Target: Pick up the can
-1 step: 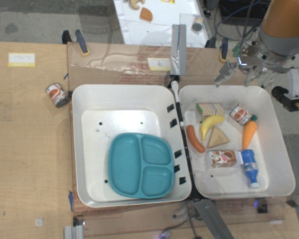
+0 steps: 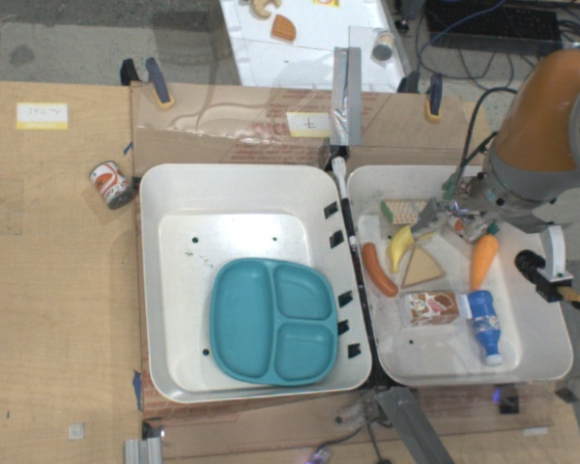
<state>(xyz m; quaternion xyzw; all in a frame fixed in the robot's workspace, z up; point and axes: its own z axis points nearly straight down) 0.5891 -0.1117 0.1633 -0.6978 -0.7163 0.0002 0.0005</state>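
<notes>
Fingers (image 2: 433, 222) over banana — can (image 2: 108, 184) sideways, diagonal.

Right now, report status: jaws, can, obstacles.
Gripper low in right bin, over banana and wedge. Can on bench, left of left bin. Both bins between.

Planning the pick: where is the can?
The can lies on its side on the wooden bench, outside both bins, just left of the left bin's top-left corner.
</notes>
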